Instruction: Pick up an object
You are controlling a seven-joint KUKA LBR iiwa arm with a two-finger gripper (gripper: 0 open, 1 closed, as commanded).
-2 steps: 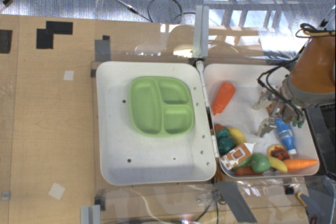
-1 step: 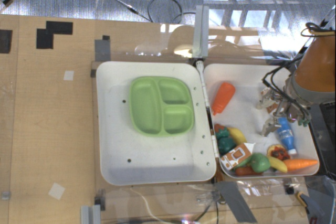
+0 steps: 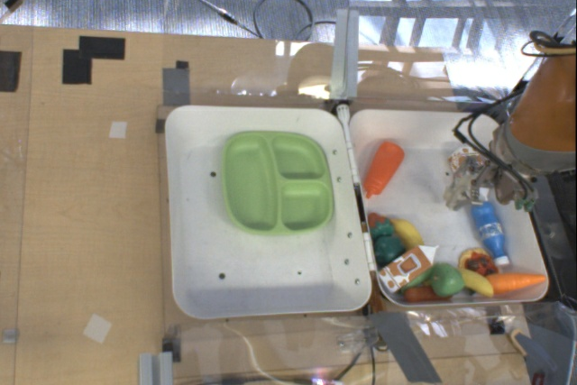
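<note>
The right bin (image 3: 422,198) holds several toy foods. An orange carrot-shaped piece (image 3: 383,167) lies near its left wall. A blue bottle (image 3: 489,233) lies at the right, with a second carrot (image 3: 516,282) along the front edge. My gripper (image 3: 471,183) hangs low over the right part of this bin, just above the bottle's upper end, amid cables. The grey arm with its orange band (image 3: 548,108) reaches in from the right. I see nothing lifted from the bin.
A green divided plate (image 3: 275,180) sits in the left bin (image 3: 191,230). At the front of the right bin cluster a dark green piece (image 3: 386,241), a yellow piece (image 3: 407,233), a small box (image 3: 406,268) and a green fruit (image 3: 445,279).
</note>
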